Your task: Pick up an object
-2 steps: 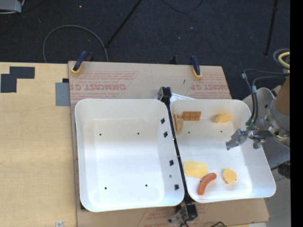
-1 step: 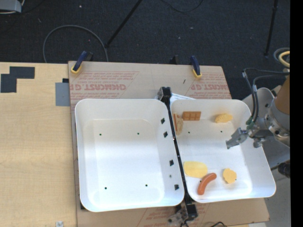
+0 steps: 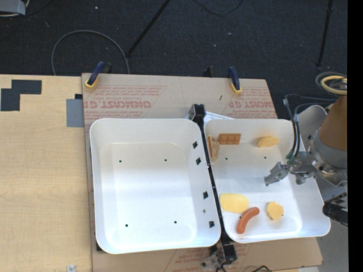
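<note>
Arm in from 3 o'clock, pincer (image 3: 277, 174) low over the right bin (image 3: 309, 226), nothing between its fingers.

Approach step, no grasp yet; can't tell whether the pincer is open or closed, too small and dark. Candidates all sit in the right bin: sausage (image 3: 247, 220) at 6 o'clock, yellow oval piece (image 3: 233, 202) touching or just beside it at its 11, small yellow chunk (image 3: 275, 211) near the pincer at its 6 o'clock. Yellow lump (image 3: 267, 142) at the bin's 12 o'clock, brown waffle block (image 3: 229, 139) at 11, another brown slab (image 3: 214, 148) leaning on the divider wall. Left bin (image 3: 99, 152) on the tabletop has no candidates. Likely next: pick one target, probably the small chunk as nearest, centre over it, descend, close, lift. Risk: the chunk sits near the bin's sloped wall.
</note>
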Controlling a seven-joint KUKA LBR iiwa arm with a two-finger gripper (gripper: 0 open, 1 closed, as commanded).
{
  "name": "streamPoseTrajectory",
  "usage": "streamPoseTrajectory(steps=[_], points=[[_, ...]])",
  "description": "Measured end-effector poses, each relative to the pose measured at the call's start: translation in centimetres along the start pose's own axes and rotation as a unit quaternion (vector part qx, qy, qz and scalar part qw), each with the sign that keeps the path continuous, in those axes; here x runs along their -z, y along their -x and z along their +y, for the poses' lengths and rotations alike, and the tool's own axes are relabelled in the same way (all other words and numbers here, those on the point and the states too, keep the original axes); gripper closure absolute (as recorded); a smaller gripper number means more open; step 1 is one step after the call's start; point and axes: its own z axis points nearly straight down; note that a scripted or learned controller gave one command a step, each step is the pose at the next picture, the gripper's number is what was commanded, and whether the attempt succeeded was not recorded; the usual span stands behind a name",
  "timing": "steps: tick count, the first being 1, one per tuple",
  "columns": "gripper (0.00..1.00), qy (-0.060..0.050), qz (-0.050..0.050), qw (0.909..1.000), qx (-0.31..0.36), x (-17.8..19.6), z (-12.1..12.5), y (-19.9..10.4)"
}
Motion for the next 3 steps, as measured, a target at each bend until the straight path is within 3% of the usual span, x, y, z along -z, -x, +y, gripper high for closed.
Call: streamPoseTrajectory(steps=[2,3], points=[[0.00,0.002,0.000,1.0000,0.000,-10.0,-0.6,-0.7],[1.00,0.002,0.000,1.0000,0.000,-8.9,-0.6,-0.7]])
